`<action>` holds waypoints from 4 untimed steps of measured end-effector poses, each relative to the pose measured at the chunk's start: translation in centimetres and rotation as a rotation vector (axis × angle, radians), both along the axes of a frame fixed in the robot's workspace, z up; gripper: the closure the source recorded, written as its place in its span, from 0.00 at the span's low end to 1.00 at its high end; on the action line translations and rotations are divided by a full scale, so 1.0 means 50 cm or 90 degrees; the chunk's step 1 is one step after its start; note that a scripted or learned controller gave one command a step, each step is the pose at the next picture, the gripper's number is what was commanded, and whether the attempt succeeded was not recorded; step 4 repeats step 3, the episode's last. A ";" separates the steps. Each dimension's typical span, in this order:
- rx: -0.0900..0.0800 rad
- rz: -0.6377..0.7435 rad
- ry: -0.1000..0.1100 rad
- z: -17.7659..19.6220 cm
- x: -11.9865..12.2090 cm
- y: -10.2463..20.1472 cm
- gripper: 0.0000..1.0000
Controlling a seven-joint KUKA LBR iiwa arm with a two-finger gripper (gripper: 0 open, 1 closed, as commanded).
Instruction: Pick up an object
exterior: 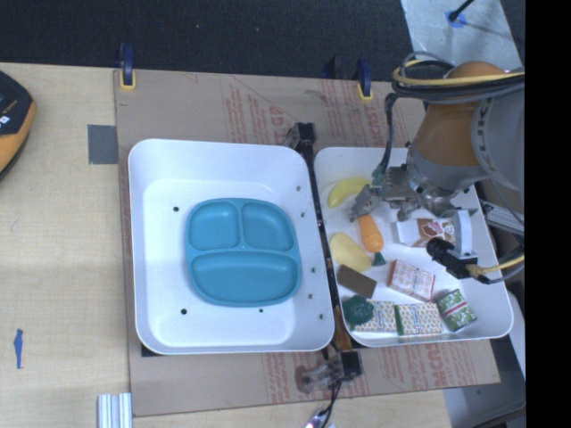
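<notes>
Nearest, my gripper (379,201) hovers over the right bin (500,324), just above the toy carrot (370,234); its grip I cannot tell.

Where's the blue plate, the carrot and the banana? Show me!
Blue plate (243,262): camera view, on the big lower section of the plate.
Carrot (370,234): camera view, on the middle of its orange body.
Banana (346,189): camera view, on the middle of its yellow curve.

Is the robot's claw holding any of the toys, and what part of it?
It cannot be told. The gripper hangs low over the right bin, near the carrot, but nothing shows between its fingers.
</notes>
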State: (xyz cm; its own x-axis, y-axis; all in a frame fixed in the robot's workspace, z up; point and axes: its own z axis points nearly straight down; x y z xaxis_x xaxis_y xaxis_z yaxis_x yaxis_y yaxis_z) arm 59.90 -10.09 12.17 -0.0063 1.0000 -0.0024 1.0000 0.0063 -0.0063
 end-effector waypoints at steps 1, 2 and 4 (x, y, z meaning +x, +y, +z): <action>0.001 -0.002 0.000 -0.056 -0.009 0.005 0.00; 0.002 -0.001 -0.002 -0.059 -0.001 -0.003 0.00; 0.001 -0.002 -0.002 -0.038 -0.001 -0.007 1.00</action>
